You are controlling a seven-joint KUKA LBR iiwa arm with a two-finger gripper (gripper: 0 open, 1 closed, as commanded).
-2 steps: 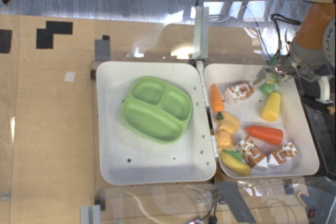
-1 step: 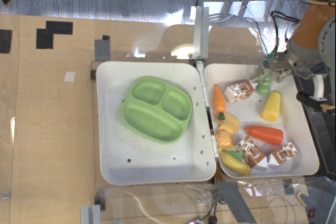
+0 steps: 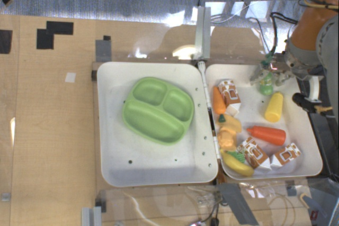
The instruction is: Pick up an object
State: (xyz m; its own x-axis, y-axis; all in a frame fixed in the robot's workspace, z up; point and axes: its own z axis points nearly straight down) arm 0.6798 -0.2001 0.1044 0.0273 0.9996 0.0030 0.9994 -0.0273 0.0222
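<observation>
The grey arm with its orange band (image 3: 312, 29) reaches in from the right, and its claw (image 3: 271, 75) hangs over the far edge of the right shallow white bin (image 3: 312, 166). A small green rounded object (image 3: 266, 85) sits just at the claw's tips, but whether it lies between them or just beneath cannot be told, nor can the width of the claw's opening be made out.

Near that spot, a yellow plastic bottle-shaped toy (image 3: 274, 107) lies tilted on the bin floor. Below it rests a red-orange plastic toy carrot (image 3: 268, 135), lying crosswise. Along the bin's left wall stands a second orange toy carrot (image 3: 219, 101), touching a small white-and-brown carton (image 3: 229, 93). Further toward the near side lie a pale orange lumpy toy (image 3: 228, 131), a yellow toy banana (image 3: 237, 164), and two more white-and-brown cartons (image 3: 253, 153) (image 3: 286, 155) close together.

The left shallow white bin (image 3: 153, 174) holds a light green plastic divided plate (image 3: 158, 109) with three compartments, set slightly askew.

Both bins sit side by side on the pale wooden tabletop (image 3: 47, 135)
</observation>
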